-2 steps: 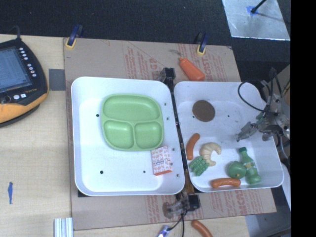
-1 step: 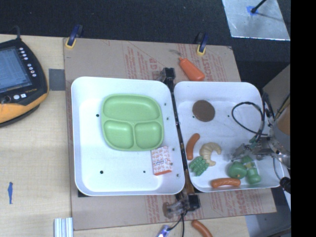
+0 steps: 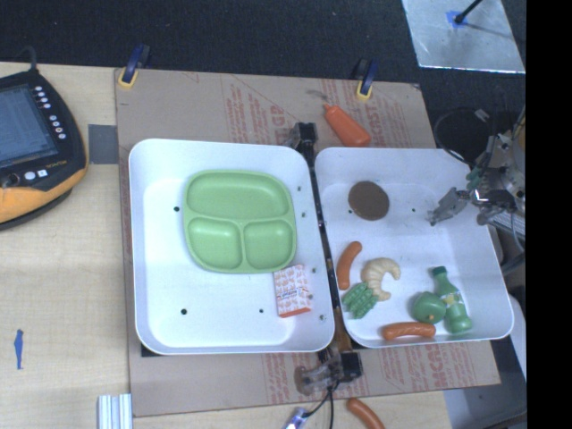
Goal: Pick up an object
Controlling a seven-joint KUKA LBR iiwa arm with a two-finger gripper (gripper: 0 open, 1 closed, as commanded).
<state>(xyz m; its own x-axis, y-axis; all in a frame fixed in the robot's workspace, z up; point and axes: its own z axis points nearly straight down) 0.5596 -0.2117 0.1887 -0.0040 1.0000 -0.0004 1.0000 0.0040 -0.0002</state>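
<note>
Wood bench, two white bins; my gripper (image 3: pixel 450 206) at 3 o'clock over right bin (image 3: pixel 500 271), can't tell its state. Pickable toys at 5 o'clock: croissant (image 3: pixel 382 275), green bottle (image 3: pixel 452 304), sausage (image 3: pixel 408 332); brown cookie (image 3: pixel 367 200) toward 2 o'clock

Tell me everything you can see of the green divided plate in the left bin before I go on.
The green plate is pale green, looks like smooth plastic, and has rounded corners. Raised ridges split it into three compartments: one wide one along the far side and two smaller ones along the near side. It lies flat and upright on the floor of the left bin, toward the far right. All three compartments hold nothing. A small red and white packet lies just beyond its near right corner.
</note>
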